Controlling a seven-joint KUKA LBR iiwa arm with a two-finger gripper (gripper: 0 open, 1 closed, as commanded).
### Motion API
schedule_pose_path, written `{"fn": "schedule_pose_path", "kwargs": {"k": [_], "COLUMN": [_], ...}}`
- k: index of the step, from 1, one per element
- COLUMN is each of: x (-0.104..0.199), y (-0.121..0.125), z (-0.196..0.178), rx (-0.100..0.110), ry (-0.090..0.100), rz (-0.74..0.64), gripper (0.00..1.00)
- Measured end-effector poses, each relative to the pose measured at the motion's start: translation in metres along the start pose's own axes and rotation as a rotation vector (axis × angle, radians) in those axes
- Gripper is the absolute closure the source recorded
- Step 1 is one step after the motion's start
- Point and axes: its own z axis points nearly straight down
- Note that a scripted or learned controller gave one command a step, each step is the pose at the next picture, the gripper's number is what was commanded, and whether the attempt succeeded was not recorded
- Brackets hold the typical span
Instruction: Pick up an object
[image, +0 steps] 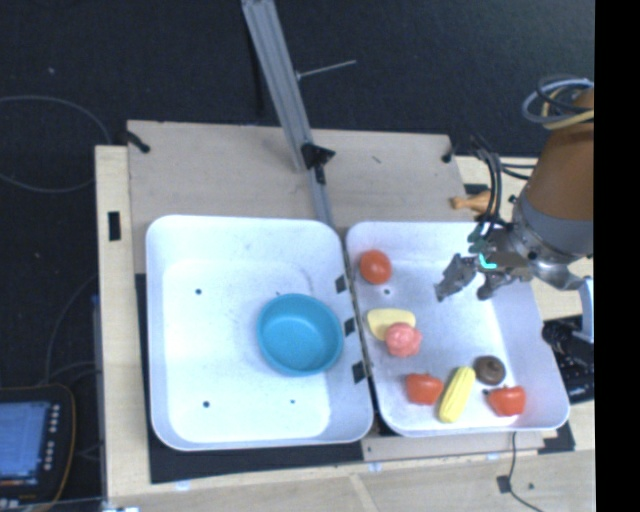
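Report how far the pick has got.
Done: the pincer is over the right bin. In hand: nothing; its fingers are spread, with only bare bin floor between them. Left: descend, close on an item, perhaps the orange ball or yellow corn cob, and lift.

we see bins (180, 300): smooth white plastic, slight gloss | bowl (298, 334): glossy blue plastic | bench (390, 165): matt pale wood | toy foods (455, 392): smooth plastic | mast (280, 85): dull grey metal
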Motion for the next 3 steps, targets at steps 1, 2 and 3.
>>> {"fn": "schedule_pose_path", "kwargs": {"k": [1, 2, 3], "x": [0.0, -0.007, -0.014], "y": [0.001, -0.001, 0.001], "z": [-0.003, 0.041, 0.086], "rx": [-0.006, -0.001, 0.001], "ry": [0.0, -0.004, -0.003], "rz": [0.0, 0.006, 0.006], "gripper": [0.0, 0.0, 0.0]}}
